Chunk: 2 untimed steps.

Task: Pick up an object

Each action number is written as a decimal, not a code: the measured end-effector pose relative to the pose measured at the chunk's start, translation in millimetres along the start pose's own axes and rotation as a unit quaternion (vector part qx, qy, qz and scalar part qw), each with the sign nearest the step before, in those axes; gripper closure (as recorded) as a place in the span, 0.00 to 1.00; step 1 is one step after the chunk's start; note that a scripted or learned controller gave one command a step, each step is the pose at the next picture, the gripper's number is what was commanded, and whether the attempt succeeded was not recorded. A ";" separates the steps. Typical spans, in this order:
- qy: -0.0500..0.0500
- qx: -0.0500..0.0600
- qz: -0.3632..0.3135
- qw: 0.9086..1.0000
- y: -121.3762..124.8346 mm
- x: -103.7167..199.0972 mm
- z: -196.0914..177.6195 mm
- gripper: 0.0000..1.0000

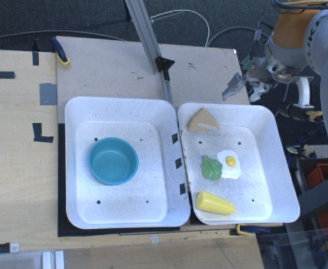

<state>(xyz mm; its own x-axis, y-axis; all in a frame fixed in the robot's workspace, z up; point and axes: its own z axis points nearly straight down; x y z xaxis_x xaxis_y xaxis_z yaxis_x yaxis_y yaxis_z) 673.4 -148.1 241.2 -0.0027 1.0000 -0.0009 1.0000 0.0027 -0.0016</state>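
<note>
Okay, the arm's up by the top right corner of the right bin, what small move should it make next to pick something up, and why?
Probably swing the gripper left and toward the near side, over the right bin. The gripper hangs outside the bin's far right corner with nothing between its fingers. The tan wedge lies closest, by the bin's far wall; the fried egg touches the green piece, so it looks harder to take cleanly.

The arm is cut off by the top and right edges. The gripper is seen too small and blurred for its finger spacing to be judged.
</note>
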 end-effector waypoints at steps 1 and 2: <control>0.000 0.000 0.000 1.000 -0.1 -0.2 0.0 0.00; 0.000 0.003 0.001 1.000 -5.5 -4.6 62.5 0.00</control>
<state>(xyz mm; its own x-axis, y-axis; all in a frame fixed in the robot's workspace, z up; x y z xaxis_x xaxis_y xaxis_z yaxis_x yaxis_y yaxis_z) 667.9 -152.8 178.7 -0.0013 1.0000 -0.0005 1.0000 0.0013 -0.0079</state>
